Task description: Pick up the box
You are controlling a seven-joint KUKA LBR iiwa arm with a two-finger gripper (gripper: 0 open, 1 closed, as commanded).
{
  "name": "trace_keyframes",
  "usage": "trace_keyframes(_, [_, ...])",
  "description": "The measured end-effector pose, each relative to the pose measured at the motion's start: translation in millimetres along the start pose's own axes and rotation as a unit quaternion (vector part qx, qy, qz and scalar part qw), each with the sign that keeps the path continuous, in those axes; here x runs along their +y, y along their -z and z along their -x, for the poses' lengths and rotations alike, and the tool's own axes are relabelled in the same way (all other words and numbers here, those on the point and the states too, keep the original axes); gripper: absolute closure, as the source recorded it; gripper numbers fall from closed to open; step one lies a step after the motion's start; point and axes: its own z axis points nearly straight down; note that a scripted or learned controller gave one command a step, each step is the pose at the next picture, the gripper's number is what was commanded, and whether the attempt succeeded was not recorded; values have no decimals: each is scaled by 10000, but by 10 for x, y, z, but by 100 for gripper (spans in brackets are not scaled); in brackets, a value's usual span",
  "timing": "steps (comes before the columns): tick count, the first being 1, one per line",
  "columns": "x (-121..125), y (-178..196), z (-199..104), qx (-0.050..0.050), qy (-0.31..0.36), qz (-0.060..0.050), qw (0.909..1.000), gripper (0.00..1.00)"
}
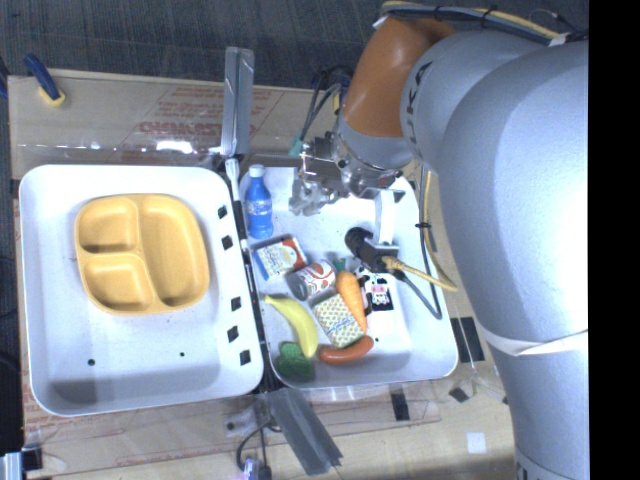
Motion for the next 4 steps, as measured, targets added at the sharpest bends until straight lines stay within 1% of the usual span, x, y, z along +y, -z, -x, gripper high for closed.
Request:
trace_keyframes(1, [190,196,195,8,-3630,5,9318,100])
trace_keyframes(2, [-1190,-215,515,1,-4719,-14,8816,100])
trace_keyframes(3, [-799,-1211,1152,7,-5338,-10,8456,100])
trace_keyframes(4, [-1036,-96,1802,19,-5668,0,8238,100])
